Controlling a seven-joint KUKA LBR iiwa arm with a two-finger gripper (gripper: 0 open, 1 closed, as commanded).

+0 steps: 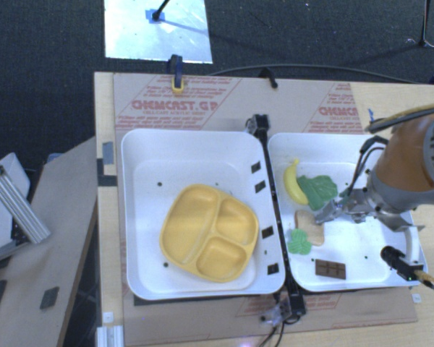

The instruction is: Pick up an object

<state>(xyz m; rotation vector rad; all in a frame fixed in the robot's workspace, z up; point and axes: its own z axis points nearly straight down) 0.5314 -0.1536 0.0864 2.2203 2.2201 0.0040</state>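
My fingers (324, 215) hang low in the right bin (362, 277), just beside the green leafy piece (318, 189) and above the tan slice (309, 226); I cannot tell how wide they stand. The yellow divided plate (210, 231) lies in the left bin (152, 157).

Single fixed camera above bench (224, 92), slanted downward, both bins framed; arm (412, 157) enters right.

A wooden bench (202, 96) under a printed sheet – two shallow white bins side by side, left (141, 215) and right (362, 266)
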